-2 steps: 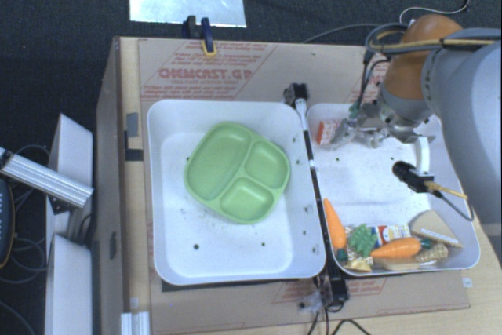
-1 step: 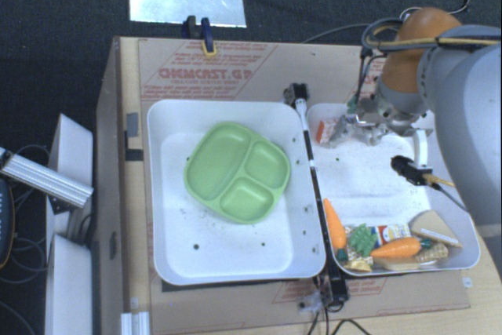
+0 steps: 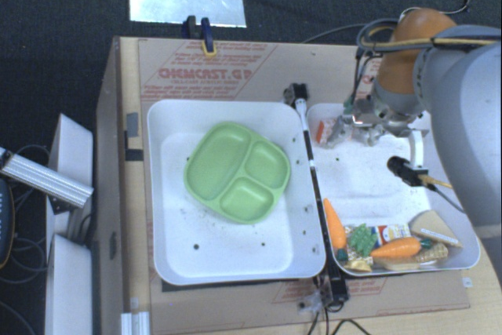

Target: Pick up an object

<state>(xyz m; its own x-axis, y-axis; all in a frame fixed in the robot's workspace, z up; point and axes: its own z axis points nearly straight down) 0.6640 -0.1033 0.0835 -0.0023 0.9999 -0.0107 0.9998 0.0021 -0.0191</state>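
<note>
Gripper hangs low over the far end of the right bin; whether it is apart or together I cannot tell. Pickable things crowd that bin's near edge: two carrots, a green toy. Best to come down squarely over one carrot, clear of its neighbours

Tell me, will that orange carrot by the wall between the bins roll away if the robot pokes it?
The carrot looks rounded and tapered, so a poke would probably make it roll in a curve, not straight. It lies against the right bin's dividing wall, which should stop it soon. Its smooth, shiny skin may be slippery to pinch.
</note>
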